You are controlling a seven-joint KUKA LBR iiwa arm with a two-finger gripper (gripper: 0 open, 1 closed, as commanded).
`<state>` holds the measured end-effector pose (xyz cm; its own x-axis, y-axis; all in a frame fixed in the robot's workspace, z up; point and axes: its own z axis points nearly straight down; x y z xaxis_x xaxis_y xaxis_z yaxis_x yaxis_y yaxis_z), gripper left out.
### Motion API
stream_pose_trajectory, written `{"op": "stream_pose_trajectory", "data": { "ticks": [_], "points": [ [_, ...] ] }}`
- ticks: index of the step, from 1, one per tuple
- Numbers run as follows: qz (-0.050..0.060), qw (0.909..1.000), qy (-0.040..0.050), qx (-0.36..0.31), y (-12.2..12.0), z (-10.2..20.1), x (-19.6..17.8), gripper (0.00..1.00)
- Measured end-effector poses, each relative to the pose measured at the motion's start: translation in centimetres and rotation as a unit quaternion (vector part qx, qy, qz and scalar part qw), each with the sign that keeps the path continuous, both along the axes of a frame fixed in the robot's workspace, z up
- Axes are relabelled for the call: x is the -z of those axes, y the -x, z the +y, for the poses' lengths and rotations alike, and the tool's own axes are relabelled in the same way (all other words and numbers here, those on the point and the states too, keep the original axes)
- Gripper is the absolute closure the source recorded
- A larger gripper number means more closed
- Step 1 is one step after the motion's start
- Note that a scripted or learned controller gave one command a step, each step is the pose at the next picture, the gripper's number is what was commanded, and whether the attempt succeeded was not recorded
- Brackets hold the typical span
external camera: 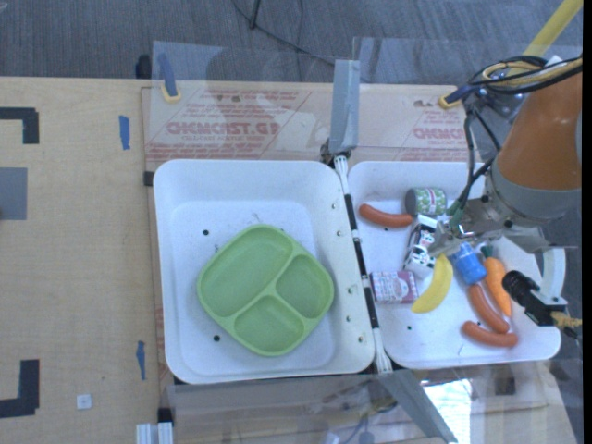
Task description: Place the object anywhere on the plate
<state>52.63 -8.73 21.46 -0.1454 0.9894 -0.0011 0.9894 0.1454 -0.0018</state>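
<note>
— Where's the gripper (427, 246) now?

— Down in the right bin (393, 336), among the toy food. Whether it's spread or pinching anything, I cannot tell from the overhead camera; clutter hides it.

— And the object?

— Can't say which one it's after. A banana (433, 287) lies just below it at five o'clock, long axis running toward seven. A sausage (385, 215) sits at ten o'clock, a can (425, 199) at twelve, a pink carton (395, 287) at seven.

— The plate?

— The green plate (265, 290) lies in the left bin (176, 248), toward nine o'clock from the gripper, well apart. I'd guess the carry crosses the divider.
</note>
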Motion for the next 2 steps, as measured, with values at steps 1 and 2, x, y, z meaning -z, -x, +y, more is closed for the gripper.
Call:
{"op": "stream_pose_trajectory", "data": {
  "ticks": [1, 2],
  "points": [
    [0.0, 0.9984, -0.001, -0.057, -1.3, 4.8, 2.0, 1.0],
    [-0.002, 0.9923, -0.0001, -0.124, -0.5, 1.6, -7.8, 1.0]
  ]
}}
